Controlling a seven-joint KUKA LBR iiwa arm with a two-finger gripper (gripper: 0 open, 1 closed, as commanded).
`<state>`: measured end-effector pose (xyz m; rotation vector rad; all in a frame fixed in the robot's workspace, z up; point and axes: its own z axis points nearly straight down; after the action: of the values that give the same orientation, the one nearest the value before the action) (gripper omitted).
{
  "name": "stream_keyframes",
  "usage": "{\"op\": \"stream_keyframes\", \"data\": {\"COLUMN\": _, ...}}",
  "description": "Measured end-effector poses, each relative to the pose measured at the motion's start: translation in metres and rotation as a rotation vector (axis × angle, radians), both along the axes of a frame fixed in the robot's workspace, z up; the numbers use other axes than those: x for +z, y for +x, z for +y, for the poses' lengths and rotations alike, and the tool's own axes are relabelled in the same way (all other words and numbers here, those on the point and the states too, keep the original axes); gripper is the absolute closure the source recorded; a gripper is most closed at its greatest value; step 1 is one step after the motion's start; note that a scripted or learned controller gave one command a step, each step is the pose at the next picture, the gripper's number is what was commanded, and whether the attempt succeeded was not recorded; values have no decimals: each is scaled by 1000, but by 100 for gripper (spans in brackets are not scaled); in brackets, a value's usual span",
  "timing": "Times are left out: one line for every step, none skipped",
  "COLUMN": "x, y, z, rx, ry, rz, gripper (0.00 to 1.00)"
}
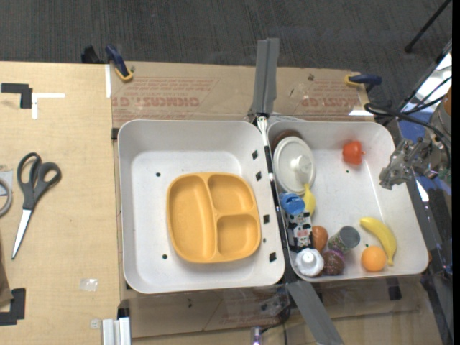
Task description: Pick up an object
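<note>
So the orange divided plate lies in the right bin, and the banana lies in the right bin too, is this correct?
Not quite. The camera view shows the plate in the left bin; the banana is indeed in the right bin.

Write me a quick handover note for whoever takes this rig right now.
Pincer: at the right bin's right wall, above the floor, nothing seen between its fingers; open or shut unclear.
Right bin: small red ball, banana, orange, white bowl, plus a cluster along the left wall.
Left bin: yellow divided plate.
Done: nothing picked.
Left: pick one object.
</note>
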<state>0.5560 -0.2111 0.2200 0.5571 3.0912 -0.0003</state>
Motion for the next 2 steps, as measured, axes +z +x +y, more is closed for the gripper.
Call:
{"op": "stream_keyframes", "data": {"x": -129, "y": 19, "z": -10, "rx": 618, "ry": 1, "rz": -2, "gripper": 100}}
{"op": "stream_keyframes", "data": {"x": -130, "y": 19, "z": -10, "rx": 618, "ry": 1, "rz": -2, "gripper": 0}}
